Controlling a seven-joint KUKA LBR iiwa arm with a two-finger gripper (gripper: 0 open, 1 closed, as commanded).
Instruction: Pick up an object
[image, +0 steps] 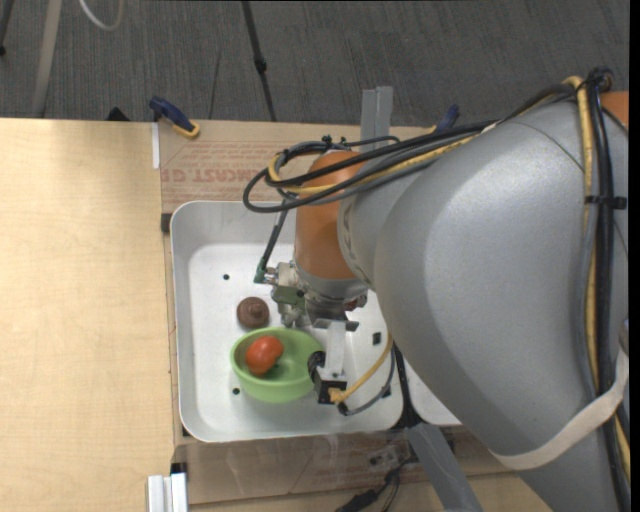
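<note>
A green bowl (275, 372) sits in the left white bin (200, 300), near its front. Inside the bowl lies a red tomato-like object (264, 353). A brown round object (252, 312) rests on the bin floor just behind the bowl. My gripper (300, 318) hangs low over the bin, right of the brown object and above the bowl's right rim. The wrist and arm body cover its tips, so nothing shows between them.
The grey arm covers the right bin and most of the view's right half. Pale wooden board lies left of the bin. Cardboard and a blue clamp (172, 115) lie behind it. Bare bin floor shows at the left and back.
</note>
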